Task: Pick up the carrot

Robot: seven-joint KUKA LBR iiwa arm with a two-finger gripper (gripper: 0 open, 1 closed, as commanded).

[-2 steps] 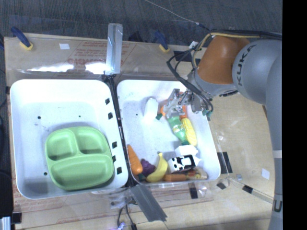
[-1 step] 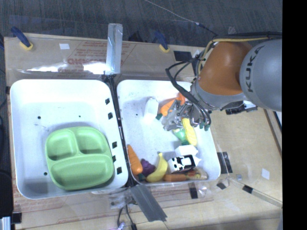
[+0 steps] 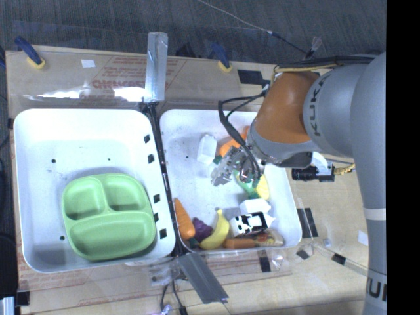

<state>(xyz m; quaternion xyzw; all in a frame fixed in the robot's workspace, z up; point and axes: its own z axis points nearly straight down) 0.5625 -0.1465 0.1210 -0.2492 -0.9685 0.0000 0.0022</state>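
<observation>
Orange and tapered, the carrot is lying in the right bin, close against its left wall and near the front corner, pointing from the wall toward the front. Just beside its lower end a small purple item is resting, and a yellow banana is curving up next to that. Along the front wall a long orange-red piece is lying flat, and above it a black-and-white toy is sitting. Further back in the same bin, a yellow-green fruit is lying beside the arm, and a pale white object and another orange item are sitting toward the middle. The gripper is hanging over the middle of this bin, well apart from the carrot, and nothing is showing between its fingers; whether they are spread or closed I cannot tell, because the metal parts are blurring together. The grey arm with its orange band is covering the right side of the bin. The left bin is holding a green divided plate in its front half. A black divider is running between the two bins.
</observation>
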